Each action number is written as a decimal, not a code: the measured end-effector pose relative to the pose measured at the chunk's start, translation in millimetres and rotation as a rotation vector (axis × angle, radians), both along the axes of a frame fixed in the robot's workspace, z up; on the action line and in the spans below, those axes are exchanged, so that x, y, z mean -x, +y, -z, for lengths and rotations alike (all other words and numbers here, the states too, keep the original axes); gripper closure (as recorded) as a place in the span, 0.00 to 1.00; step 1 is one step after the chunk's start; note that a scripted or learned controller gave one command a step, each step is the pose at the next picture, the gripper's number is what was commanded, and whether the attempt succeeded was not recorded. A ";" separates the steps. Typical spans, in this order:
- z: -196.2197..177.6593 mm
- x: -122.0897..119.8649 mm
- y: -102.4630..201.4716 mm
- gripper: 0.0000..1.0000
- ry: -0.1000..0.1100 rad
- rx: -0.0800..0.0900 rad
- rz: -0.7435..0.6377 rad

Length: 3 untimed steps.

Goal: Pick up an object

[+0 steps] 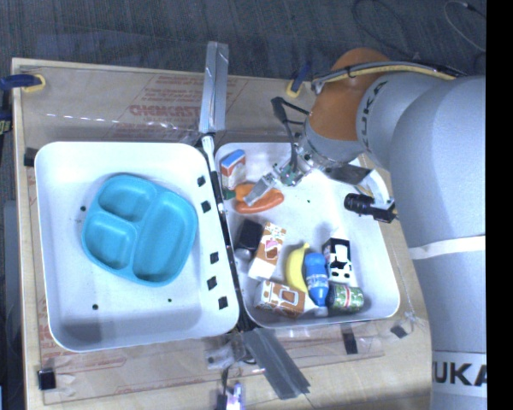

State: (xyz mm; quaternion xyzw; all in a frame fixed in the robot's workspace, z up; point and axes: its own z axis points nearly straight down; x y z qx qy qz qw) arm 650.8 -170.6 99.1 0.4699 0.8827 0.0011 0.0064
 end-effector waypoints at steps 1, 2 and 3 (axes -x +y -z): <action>-12.6 -1.1 -0.1 1.00 -0.002 0.003 -0.006; -12.5 -1.1 0.1 0.00 -0.002 0.003 -0.007; -67.6 -7.3 -2.6 0.00 0.011 -0.002 -0.143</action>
